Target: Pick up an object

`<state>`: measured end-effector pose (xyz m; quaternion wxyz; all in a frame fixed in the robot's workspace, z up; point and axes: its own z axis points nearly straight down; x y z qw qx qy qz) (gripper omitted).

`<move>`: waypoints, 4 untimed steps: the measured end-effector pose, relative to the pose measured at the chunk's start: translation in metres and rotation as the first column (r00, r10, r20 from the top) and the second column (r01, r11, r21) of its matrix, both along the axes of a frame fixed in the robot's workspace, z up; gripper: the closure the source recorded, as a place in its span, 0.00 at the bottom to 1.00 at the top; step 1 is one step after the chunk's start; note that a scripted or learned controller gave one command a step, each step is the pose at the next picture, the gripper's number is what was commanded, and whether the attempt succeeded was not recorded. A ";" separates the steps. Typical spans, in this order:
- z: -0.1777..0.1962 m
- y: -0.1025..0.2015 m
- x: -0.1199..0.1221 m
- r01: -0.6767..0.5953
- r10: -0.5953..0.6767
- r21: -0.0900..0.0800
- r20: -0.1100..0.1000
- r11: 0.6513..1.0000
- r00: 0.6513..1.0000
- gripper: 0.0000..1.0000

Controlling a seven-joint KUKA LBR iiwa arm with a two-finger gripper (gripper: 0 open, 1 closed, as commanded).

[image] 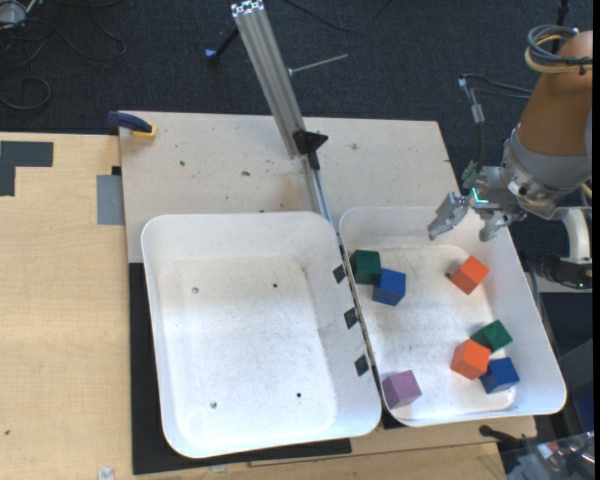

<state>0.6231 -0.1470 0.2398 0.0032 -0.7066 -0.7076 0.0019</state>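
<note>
White right bin (540, 318) holds seven blocks; gripper (470, 218) open above.

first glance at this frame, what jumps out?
The coloured blocks scattered in the right bin: a green block touching a blue block near its left wall, an orange block on its own, and a purple block at the near edge. Then the grey and orange arm at the right, its end effector open above that bin's far edge, holding nothing.
</note>
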 end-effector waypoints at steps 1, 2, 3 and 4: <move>0.003 0.000 0.001 -0.001 0.001 -0.001 0.004 1.000 1.000 0.00; -0.056 -0.009 -0.001 0.002 -0.002 -0.001 -0.001 1.000 1.000 0.00; -0.116 -0.006 0.007 -0.002 0.002 0.000 -0.001 1.000 1.000 0.00; -0.150 -0.005 0.007 0.001 -0.001 -0.001 0.005 1.000 1.000 0.00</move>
